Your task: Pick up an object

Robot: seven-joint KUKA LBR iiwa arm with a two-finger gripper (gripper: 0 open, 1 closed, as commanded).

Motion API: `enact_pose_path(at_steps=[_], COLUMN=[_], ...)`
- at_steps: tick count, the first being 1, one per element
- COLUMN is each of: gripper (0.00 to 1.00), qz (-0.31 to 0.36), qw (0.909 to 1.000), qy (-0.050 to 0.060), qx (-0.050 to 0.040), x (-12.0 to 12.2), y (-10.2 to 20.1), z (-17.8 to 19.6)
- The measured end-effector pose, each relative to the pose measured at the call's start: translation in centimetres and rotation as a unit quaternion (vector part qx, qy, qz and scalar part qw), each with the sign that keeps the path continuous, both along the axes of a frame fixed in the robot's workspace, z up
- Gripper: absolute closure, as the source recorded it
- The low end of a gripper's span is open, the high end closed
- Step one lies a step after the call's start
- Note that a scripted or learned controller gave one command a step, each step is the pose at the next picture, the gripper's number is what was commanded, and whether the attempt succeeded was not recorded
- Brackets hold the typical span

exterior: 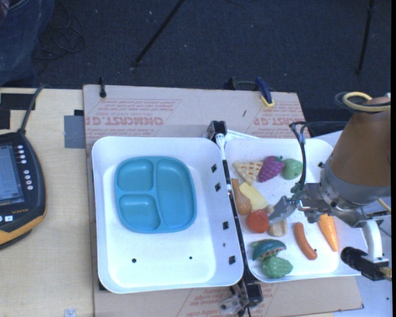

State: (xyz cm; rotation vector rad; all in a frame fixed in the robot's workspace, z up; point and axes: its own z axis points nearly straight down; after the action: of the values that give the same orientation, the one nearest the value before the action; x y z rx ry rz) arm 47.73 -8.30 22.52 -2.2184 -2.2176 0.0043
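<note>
The right bin [317, 152] holds several toy foods. At the back are a yellow wedge [249, 170], purple grapes [271, 168] and a green piece [292, 169]. A yellow piece [253, 195], an orange-brown piece [242, 205], a red tomato [257, 221] and a small beige piece [276, 228] lie near the middle. A red sausage [305, 240] and an orange carrot [328, 232] lie to the right. A teal piece [268, 247] and a green broccoli [276, 267] are at the front. My gripper [281, 209] hangs low over the middle, just above the tomato and the beige piece.
The left bin [112, 256] contains a blue divided plate [154, 194]. A tablet-like pendant [10, 183] rests on the bench at far left. A black divider [226, 203] runs between the bins. The arm's bulk [363, 160] covers the right bin's far right side.
</note>
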Motion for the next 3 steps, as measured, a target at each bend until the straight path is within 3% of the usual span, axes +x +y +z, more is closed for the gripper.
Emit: enact_pose_path(at_steps=[1, 2, 3], gripper=[0.00, 0.00, 1.00], qz=[-0.003, 0.000, -0.003], qw=[1.0000, 1.0000, 1.0000], qy=[0.001, -0.002, -0.002], qx=[-0.0011, 0.0004, 0.0023], x=[2.4, 0.7, 0.9], y=[-9.1, -7.8, -7.9], z=[-6.6, -14.0, -12.6])
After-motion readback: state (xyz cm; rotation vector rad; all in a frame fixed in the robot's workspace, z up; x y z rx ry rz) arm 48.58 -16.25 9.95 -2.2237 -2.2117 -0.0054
